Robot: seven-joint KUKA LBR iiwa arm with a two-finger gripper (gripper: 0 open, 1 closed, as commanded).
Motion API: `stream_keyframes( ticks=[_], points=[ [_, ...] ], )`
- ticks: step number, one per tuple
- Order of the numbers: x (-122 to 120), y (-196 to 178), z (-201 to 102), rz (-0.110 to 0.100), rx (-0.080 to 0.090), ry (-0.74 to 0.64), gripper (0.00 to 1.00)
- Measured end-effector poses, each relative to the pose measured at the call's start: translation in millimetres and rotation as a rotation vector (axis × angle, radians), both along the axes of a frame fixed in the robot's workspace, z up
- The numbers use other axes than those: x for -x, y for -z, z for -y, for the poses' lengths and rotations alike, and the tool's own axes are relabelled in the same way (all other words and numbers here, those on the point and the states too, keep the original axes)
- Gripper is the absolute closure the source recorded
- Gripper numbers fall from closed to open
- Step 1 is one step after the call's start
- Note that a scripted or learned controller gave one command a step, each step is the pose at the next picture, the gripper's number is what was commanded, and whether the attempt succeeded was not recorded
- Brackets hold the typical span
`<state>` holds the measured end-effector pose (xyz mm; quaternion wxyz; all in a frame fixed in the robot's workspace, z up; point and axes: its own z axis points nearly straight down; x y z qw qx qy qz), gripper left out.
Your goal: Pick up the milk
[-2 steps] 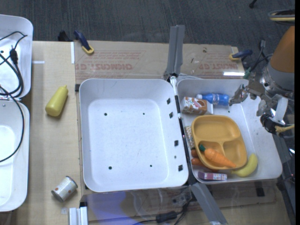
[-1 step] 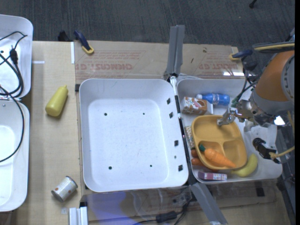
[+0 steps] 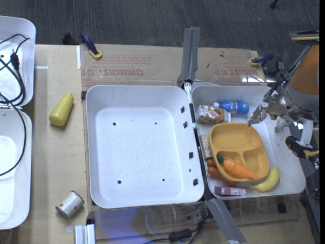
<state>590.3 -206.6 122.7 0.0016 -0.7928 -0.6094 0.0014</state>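
Meanwhile, milk (image 3: 210,114) lies left of tool (image 3: 261,115).

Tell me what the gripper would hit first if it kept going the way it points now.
Probably the yellow plate's rim: the gripper points left and down toward it. Depth is unclear from above, so it might meet the bin floor first.

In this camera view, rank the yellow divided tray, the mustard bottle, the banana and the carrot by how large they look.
1. Yellow divided tray, clearly largest.
2. Mustard bottle.
3. Banana and carrot: they look close, and the tray hides part of the banana, so I won't rank them.
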Motion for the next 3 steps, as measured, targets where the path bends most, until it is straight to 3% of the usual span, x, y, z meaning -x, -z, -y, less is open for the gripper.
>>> stream_keyframes(
  ticks=[1,2,3],
  points=[
    [0,-5,-1,-0.006,0.001,-0.005,1.00],
    [49,23,10,0.005,0.003,-0.194,1.00],
    [112,-36,11,-0.001,-0.003,-0.370,1.00]
  ],
)
